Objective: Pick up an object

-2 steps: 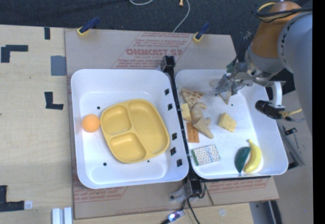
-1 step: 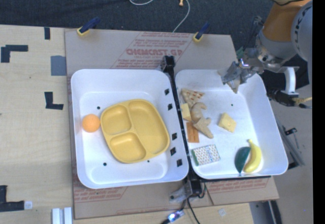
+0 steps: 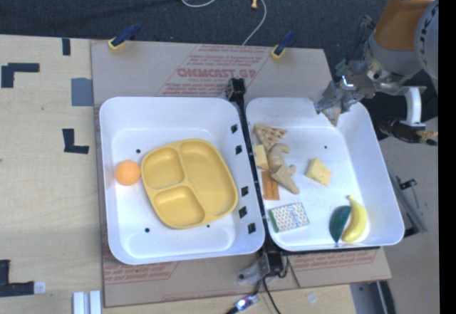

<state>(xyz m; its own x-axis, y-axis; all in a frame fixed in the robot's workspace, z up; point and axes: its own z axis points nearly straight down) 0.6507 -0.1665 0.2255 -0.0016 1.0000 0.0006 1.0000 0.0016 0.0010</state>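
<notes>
Yellow tray point(image 3: 189, 183), three compartments, sits in your left bin point(image 3: 114, 117); an orange ball point(image 3: 127, 173) lies just beside its left edge. Right bin point(image 3: 374, 142): a waffle-patterned piece point(image 3: 269, 135), tan pieces point(image 3: 279, 166) heaped too closely to sort, a yellow block point(image 3: 318, 171), a patterned packet point(image 3: 288, 217), a banana point(image 3: 356, 219) touching a dark green item point(image 3: 339, 223) you cannot identify. The gripper point(image 3: 333, 107) hangs over that bin's far right corner, arm cut off at the right edge. Its fingers blur together; whether spread or pressed, you cannot tell.
</notes>
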